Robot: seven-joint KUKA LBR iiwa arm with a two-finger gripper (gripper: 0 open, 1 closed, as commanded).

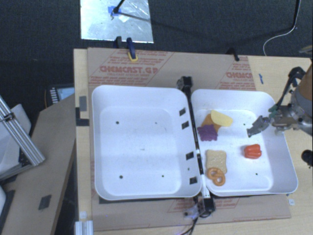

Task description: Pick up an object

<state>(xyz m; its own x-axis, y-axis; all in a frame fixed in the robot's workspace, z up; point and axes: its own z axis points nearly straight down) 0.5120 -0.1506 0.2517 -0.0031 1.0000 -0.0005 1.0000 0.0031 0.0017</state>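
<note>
From my console I see the grey two-finger gripper [256, 126] hanging over the right-hand shallow white plastic bin [281, 175], near its right wall; I cannot tell how it is set, and nothing shows in it. The likeliest target is the small red-orange toy pepper [252, 151], lying just below the gripper and well apart from the rest. I would centre over it, descend straight, and close across its narrow side. The yellow and orange toy pieces [218, 118], the purple grape-like cluster [207, 132], the tan cracker-shaped slab [216, 159] and the orange pretzel-shaped ring [216, 176] crowd the bin's left side by the divider. There is open floor around the pepper, though the right rim is close.
</note>
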